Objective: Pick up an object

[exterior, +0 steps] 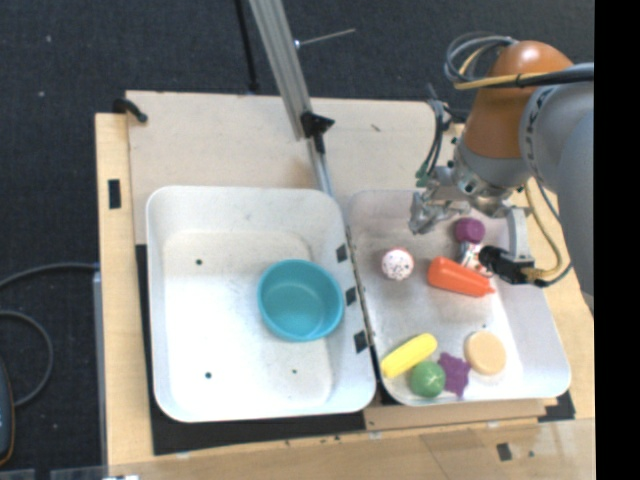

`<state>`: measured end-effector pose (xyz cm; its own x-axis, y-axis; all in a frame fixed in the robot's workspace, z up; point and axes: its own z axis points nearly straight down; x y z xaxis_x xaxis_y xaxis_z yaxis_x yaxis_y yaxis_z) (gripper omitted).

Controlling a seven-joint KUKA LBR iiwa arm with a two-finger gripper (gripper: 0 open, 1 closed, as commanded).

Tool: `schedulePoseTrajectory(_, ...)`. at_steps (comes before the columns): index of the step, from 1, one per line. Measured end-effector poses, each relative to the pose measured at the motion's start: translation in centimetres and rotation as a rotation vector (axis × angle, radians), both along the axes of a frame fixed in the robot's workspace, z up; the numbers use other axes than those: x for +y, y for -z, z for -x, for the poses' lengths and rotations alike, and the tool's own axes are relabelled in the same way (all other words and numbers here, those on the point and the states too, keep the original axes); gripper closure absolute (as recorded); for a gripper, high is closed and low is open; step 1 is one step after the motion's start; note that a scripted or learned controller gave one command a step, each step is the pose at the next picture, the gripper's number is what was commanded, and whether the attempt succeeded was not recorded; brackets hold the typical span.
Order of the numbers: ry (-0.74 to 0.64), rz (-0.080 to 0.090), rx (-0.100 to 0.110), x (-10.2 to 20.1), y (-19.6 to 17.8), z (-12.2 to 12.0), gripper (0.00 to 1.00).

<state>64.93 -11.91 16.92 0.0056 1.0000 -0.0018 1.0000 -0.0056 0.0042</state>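
Nearest us a green ball (427,379), yellow banana-shaped toy (408,354) and orange carrot-shaped toy (460,276) crowd the right white bin (530,318), so we judge the metal two-finger gripper (432,211), slightly parted and holding nothing, hangs over the bin's far end to choose one.

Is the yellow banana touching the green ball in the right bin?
Touching. The camera view shows the yellow banana with its lower end meeting the green ball, with no gap between them.
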Motion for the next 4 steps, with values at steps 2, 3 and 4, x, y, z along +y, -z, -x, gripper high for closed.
schedulePoseTrajectory(2,-0.008,0.000,-0.004,-0.9,-11.2,0.5,1.00)
schedulePoseTrajectory(3,-0.012,-0.003,0.004,4.7,-9.8,1.2,1.00)
schedulePoseTrajectory(4,-0.012,-0.002,0.005,10.1,-8.3,1.9,1.00)
